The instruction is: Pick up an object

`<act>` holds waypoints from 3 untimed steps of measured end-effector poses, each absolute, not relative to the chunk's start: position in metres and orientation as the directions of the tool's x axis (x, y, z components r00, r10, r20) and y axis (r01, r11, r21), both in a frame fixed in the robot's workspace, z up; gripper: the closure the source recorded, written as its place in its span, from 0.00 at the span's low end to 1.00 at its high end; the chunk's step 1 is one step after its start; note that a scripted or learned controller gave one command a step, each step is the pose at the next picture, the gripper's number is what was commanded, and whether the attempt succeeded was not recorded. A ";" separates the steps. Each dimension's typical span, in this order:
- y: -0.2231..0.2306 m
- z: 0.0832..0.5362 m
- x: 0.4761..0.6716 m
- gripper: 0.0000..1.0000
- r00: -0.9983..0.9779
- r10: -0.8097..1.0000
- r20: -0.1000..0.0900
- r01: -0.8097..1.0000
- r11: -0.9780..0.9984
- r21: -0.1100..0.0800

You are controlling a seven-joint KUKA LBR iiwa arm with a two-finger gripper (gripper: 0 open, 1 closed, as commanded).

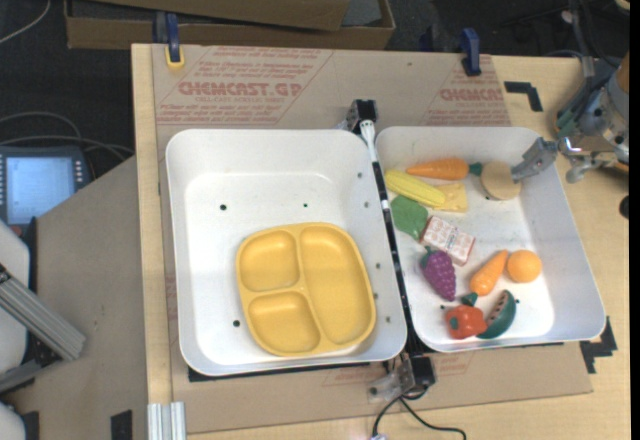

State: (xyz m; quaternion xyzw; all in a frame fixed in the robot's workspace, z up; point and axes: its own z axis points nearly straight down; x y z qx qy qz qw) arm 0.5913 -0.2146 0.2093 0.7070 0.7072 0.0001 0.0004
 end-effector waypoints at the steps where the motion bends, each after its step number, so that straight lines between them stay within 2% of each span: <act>1: -0.188 0.103 0.657 0.00 -0.001 1.000 -0.004 1.000 0.001 0.014; 2: -0.105 0.086 0.609 0.00 -0.004 1.000 0.003 1.000 0.004 -0.006; 3: -0.109 0.097 0.611 1.00 -0.001 1.000 0.001 1.000 0.001 0.000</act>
